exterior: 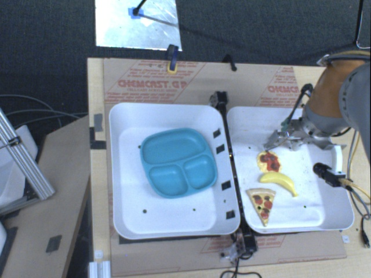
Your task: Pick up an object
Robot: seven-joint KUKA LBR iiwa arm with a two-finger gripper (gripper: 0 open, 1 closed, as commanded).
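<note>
Cardboard-topped bench (151, 80) on dark carpet, silver sheet (136, 16) upper left; left bin (124, 155) w/ blue tray (177, 161), right bin (330, 207) w/ banana (279, 182), pizza slice (262, 202), red-yellow toy (269, 161); gripper (277, 141) just above toy, grip state can't tell.

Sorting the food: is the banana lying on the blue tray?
No, the banana lies in the right bin; the blue tray sits in the left bin.
</note>
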